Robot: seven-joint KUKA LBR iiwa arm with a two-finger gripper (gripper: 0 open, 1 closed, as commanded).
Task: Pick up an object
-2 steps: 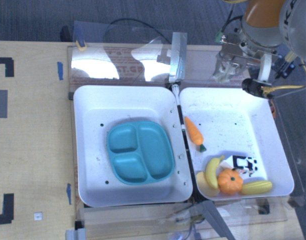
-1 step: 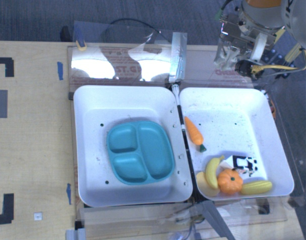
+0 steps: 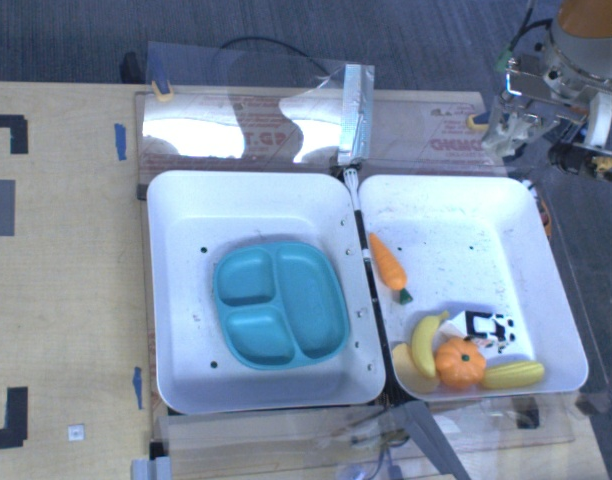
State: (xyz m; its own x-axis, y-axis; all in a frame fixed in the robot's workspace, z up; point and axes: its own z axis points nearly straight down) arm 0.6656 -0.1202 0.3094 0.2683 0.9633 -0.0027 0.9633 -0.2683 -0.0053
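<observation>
At the near edge of my view, the right bin (image 3: 546,258) holds a small heap in its front corner: an orange pumpkin (image 3: 460,361) sits in the middle, touching a yellow banana (image 3: 424,342) on its left and a yellow corn cob (image 3: 513,374) on its right. Just behind them lies a small black-and-white toy (image 3: 488,327). Further back, close to the wall shared by the two bins, a carrot (image 3: 388,264) lies apart from the heap, its green end pointing towards the front. The left bin (image 3: 176,268) carries a teal plate (image 3: 281,304) with three compartments, lying flat near its middle. Beyond both bins stands a clear plastic panel (image 3: 246,118). At the far right, the gripper (image 3: 511,118) hangs outside the right bin, past its back corner, well apart from every object; I cannot tell how it is set. The orange band (image 3: 591,8) shows above it.
</observation>
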